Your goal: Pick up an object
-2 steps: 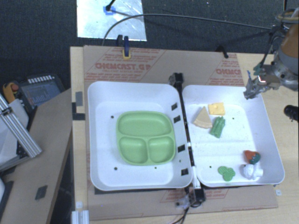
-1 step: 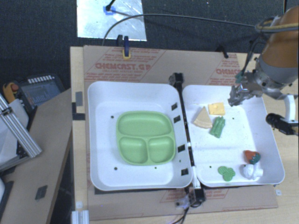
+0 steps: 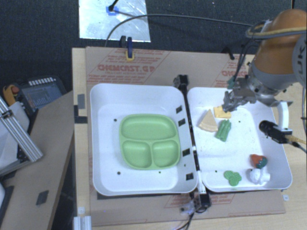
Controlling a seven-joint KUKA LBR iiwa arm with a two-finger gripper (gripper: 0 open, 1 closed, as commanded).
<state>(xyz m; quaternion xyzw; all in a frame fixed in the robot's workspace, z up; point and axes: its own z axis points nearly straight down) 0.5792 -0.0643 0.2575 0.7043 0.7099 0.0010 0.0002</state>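
Over the far part of the right bin [image 3: 273, 128] hangs the gripper [image 3: 230, 104], tips just above a yellow piece [image 3: 221, 112]; whether it grips anything, I cannot tell. Just left lies a pale wedge [image 3: 208, 122], with a green bundle [image 3: 223, 130] beside it. Near the right corner sit a red-and-green item [image 3: 258, 161], a white lump [image 3: 259, 176] and a green cluster [image 3: 233, 178]. A green divided plate [image 3: 148, 141] fills the left bin [image 3: 105, 128].

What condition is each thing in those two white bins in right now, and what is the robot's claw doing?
Green divided plate: flat in the left bin, upright.
Yellow piece: lying in the right bin, just under the gripper.
Tan wedge: lying flat.
Green pickle-like piece: lying beside the wedge.
Small green piece: near the front wall.
Red and white pieces: front right corner.
Gripper: low over the yellow piece.
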